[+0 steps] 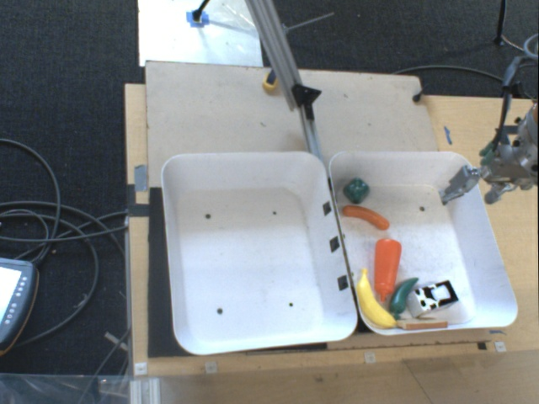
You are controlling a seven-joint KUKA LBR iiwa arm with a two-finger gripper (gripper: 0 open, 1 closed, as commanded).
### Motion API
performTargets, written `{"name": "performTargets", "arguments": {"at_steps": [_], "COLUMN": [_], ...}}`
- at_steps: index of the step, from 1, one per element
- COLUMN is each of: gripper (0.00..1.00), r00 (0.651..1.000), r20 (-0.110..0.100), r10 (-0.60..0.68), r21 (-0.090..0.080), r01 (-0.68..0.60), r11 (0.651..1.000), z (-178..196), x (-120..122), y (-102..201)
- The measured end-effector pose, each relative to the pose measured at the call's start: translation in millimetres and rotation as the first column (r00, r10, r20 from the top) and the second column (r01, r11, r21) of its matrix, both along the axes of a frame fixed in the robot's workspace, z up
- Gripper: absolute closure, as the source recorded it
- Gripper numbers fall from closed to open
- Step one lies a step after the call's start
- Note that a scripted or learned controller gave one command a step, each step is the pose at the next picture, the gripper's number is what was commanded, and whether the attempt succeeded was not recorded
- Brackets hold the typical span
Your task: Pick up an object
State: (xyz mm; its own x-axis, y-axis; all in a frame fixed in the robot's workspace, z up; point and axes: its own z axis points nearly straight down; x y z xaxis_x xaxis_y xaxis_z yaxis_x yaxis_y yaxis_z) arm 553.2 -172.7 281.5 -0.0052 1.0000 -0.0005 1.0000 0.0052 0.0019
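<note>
While the toys lie clustered against the near-left side of the right-hand shallow white plastic bin [482, 225], nothing sits between the fingers of the grey two-finger gripper [473, 185], which hangs over that bin's far right rim, well apart from the objects. Its two fingers are spread, one pointing down-left over the rim, the other just beside it toward the bench edge, and they touch no toy.

A dark green rounded toy [355, 191] rests near the bin's far-left corner. Just in front of it lies a slim orange sausage-shaped piece [365, 217]. Nearer still stands out a fat orange carrot-like piece [386, 265], lying lengthwise, with a yellow plastic banana [371, 303] along the dividing wall beside it. A dark green pod-shaped piece [402, 294] leans against the carrot's near end, touching a small black-and-white block [435, 296].

The left-hand white bin [181, 310] adjoins it on the pale wooden bench [219, 99]. A grey metal pole [278, 45] slants across the bench toward the bins' shared wall. Black cables [50, 217] trail on the dark carpet at left.
</note>
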Motion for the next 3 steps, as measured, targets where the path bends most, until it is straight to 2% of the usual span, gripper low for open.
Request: {"name": "performTargets", "arguments": {"at_steps": [1,3], "gripper": [0.0,0.0], "r00": [1.0,1.0], "r20": [0.0,-0.005], "r10": [-0.001,-0.002], "r21": [0.0,0.002], "r01": [0.001,0.002], "r11": [1.0,1.0], "z": [0,-111], "x": [0,9], "y": [0,18]}}
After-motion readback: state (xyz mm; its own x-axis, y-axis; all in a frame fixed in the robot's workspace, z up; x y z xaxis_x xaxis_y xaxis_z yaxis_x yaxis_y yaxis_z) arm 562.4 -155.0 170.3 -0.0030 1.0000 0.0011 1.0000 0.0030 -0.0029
